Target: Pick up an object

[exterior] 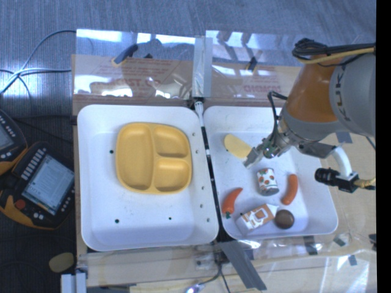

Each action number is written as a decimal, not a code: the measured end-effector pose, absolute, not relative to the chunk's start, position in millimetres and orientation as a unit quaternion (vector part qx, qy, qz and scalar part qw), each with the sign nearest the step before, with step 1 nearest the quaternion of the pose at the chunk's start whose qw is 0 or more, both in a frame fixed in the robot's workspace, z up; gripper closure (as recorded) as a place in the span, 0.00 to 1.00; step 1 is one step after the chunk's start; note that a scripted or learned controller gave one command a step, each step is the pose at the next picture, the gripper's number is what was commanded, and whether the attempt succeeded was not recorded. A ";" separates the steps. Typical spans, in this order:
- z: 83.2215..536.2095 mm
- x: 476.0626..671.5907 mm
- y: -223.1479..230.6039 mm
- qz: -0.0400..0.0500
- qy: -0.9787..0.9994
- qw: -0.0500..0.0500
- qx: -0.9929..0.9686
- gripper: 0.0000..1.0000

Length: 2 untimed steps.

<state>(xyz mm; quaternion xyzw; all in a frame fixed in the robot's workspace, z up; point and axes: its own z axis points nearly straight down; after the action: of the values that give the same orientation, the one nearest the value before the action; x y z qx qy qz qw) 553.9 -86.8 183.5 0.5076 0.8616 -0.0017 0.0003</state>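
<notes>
Item: yellow wedge (236, 144), right bin (317, 224), upper left, long axis slanting down-right. Your gripper (255, 156) hangs just beside its lower-right end, nothing between the fingers; whether released or clenched, you cannot tell.

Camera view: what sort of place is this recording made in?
Probably a robotics lab bench set up for picking trials: two white bins side by side, toy food and a yellow divided tray in them, a robot arm reaching in, and a handheld controller alongside.
</notes>
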 end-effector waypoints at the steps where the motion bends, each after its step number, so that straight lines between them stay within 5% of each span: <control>1: 183.5 503.9 -90.1 -0.001 0.918 0.000 0.396 1.00; 2: 195.7 495.3 -18.6 0.000 0.948 0.000 0.317 1.00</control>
<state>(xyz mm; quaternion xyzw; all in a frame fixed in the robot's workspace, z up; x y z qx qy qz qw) 495.3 -18.6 195.7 0.3168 0.9485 -0.0005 -0.0002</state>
